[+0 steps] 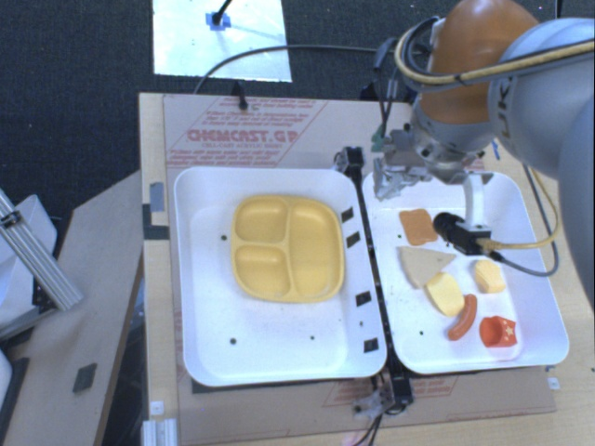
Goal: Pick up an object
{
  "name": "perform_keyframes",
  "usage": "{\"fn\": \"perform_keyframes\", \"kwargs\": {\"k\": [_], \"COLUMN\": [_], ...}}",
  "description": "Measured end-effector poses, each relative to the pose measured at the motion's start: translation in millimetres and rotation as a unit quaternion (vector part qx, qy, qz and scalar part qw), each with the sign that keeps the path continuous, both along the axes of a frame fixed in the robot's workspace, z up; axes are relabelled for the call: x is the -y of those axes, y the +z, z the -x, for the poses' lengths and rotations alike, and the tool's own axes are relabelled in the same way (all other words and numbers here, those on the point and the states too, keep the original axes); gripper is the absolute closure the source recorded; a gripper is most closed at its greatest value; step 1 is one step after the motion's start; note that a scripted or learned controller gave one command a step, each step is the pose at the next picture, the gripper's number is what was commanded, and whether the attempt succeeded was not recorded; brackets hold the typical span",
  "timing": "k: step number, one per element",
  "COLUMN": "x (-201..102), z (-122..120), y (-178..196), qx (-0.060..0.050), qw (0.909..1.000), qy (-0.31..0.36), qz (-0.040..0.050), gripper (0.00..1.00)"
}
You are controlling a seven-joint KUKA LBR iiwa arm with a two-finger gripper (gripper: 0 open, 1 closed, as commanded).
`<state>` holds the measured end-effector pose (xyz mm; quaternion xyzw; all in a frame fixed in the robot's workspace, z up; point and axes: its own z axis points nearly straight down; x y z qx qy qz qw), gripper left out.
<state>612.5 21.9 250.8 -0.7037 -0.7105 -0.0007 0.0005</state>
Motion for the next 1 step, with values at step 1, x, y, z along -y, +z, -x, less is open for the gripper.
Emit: {"fn": "perform_keyframes", "kwargs": {"k": [1], "x": [-43.4], "z": [12.8], "y": [-8.3], "qx": [0.0], "qw": [1.0], "qy": [0.0], "qz": [0.0003], "gripper": [1.0]}}
